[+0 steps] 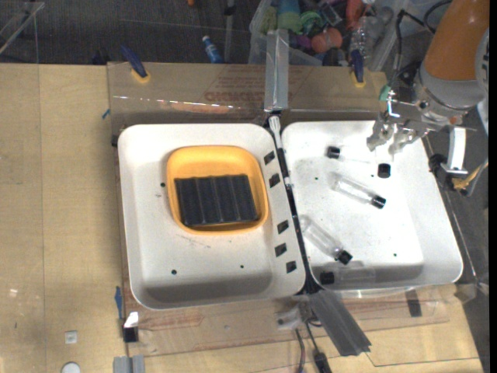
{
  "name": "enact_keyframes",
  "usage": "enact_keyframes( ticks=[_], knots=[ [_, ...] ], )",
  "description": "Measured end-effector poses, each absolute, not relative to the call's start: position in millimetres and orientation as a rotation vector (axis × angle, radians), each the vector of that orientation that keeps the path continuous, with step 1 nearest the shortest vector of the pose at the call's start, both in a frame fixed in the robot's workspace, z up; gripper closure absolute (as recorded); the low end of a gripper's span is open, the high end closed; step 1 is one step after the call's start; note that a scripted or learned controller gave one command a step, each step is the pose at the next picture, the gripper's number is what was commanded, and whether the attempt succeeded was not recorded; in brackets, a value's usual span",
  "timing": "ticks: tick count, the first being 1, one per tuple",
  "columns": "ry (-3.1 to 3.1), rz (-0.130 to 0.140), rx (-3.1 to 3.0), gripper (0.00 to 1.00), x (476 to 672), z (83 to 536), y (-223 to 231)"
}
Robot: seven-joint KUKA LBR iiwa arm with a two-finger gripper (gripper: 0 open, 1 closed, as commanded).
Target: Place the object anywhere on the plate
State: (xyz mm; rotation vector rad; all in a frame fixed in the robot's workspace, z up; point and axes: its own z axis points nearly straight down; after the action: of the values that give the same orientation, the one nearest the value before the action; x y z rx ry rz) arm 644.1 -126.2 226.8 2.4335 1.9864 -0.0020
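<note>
Arm reaches in above the right bin (435, 247), gripper (390, 137) pointing down over its far edge; whether it's open, I cannot tell. Clear tubes (359, 190) lie in that bin; yellow plate (216, 159) sits beside it.

Plate (217, 160) in left bin (147, 270); apparently tubes (359, 190) in right bin (419, 247).

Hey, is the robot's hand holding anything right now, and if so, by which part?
Nothing is held. The hand hangs over the right bin with nothing between its fingers; the clear tubes lie loose on the bin floor.
</note>
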Motion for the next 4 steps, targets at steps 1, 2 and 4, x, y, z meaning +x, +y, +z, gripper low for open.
enact_keyframes(
  ticks=[1, 2, 4],
  knots=[
    [2.377, 0.003, 2.049, 1.00, 667.6, 231, -119],
    [2.456, 0.003, 1.952, 1.00, 667.8, 258, -122],
    [2.799, 0.002, 1.413, 1.00, 667.1, 406, -186]
  ],
)
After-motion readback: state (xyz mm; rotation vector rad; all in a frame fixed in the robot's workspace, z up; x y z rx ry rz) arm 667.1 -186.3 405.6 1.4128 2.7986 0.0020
